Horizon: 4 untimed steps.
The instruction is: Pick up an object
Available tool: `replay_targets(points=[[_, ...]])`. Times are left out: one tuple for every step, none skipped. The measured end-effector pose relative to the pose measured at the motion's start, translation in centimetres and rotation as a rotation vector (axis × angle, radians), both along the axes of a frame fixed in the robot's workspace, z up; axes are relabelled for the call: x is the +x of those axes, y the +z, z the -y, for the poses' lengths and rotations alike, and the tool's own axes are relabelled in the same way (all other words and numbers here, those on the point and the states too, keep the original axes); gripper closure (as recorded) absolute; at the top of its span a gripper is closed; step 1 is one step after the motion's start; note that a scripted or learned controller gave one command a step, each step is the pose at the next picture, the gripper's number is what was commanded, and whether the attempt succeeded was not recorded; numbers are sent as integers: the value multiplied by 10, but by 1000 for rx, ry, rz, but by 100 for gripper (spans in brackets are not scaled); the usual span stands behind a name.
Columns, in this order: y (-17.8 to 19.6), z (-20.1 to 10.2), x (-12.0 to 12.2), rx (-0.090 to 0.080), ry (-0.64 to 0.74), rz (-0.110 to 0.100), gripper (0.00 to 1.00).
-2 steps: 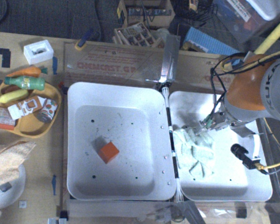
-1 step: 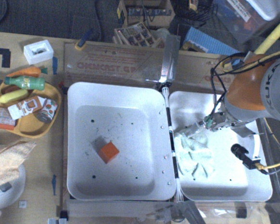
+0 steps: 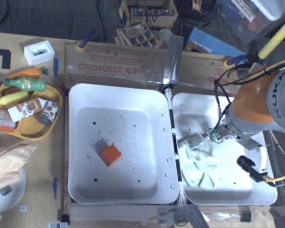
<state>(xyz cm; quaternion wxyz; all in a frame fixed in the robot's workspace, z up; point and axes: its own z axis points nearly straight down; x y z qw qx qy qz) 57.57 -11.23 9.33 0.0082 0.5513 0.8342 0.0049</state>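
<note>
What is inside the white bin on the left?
The left shallow white bin holds one small orange block on its floor. Nothing covers it there.

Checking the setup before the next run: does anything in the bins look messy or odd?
The pale cloth in the right bin lies crumpled in a heap rather than flat. The orange block sits alone, at a skew, in the left bin. Nothing looks spilled or broken.

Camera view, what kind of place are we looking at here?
Probably a robotics lab bench set up for grasping trials: a KUKA arm reaches over two white bins, with an orange block and a pale cloth as test objects.
</note>
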Motion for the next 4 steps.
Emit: replay_targets(points=[[-1, -8, 44, 0, -127, -4, 0], [50, 14, 54, 2, -265, -14, 0], [1, -5, 21, 2, -208, -1, 0], [0, -10, 69, 1, -242, 0, 0]])
